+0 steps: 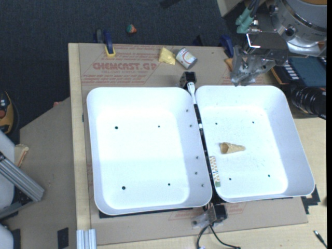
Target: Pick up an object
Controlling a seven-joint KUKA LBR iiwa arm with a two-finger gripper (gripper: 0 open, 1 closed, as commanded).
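Arm: KUKA, enters from upper right; wrist above far edge of right bin.
Gripper: hangs over bin's back rim, well apart from target; nothing seen betw. fingers; released vs. clenched – cannot tell.
Target obj: small tan wedge-shaped piece, lying flat nr. centre of right bin.
Left bin: white, just beside right bin.
Bench extras: yellow piece and small box on board behind bins.
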